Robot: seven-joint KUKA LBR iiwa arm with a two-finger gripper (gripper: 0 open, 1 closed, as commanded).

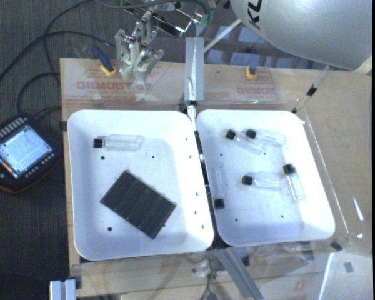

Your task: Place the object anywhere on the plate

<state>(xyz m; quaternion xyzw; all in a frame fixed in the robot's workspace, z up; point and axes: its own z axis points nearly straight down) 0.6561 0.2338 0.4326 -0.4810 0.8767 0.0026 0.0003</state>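
Left bin: you see 1 clear vial far-left, 1 dark plate near | right bin: 5 black-capped vials | gripper: beyond left bin, fingers apart, holding nothing.

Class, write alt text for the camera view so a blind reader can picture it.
Two shallow white bins sit side by side: the left bin holds a dark ridged plate and one clear black-capped vial, the right bin several more vials. The robot's hand hangs beyond the bins, above the left one in the picture.
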